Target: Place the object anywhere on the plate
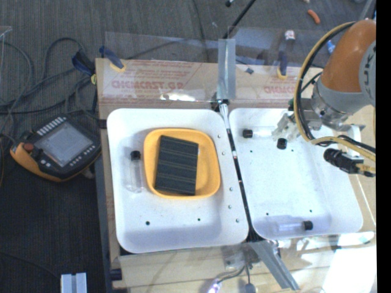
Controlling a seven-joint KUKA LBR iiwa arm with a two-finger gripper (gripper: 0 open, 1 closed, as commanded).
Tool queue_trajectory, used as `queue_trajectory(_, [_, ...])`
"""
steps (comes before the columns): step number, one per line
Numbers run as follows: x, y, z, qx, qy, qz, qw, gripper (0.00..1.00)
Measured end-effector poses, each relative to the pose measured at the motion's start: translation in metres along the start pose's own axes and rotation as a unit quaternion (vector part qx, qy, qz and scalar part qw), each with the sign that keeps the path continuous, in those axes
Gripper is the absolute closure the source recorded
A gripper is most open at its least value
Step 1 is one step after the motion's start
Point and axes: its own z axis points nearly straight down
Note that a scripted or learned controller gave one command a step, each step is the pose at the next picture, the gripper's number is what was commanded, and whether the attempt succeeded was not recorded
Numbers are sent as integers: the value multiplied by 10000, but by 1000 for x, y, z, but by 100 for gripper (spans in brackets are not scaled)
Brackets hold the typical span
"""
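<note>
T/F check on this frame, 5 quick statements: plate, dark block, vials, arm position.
1. The yellow plate sits in the left bin. True.
2. The dark ribbed block lies in the right bin. False: it rests on the yellow plate.
3. A clear vial with a black cap lies beside the plate, on its left. True.
4. The right bin holds no vials. False: one capped vial lies near its front edge, and another near its back.
5. The arm is over the left bin. False: it is over the right bin's back right corner.
</note>
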Motion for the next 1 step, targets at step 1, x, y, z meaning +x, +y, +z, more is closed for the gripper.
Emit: queue_trajectory(1, [0,0,0,-1,0,0,10000,0])
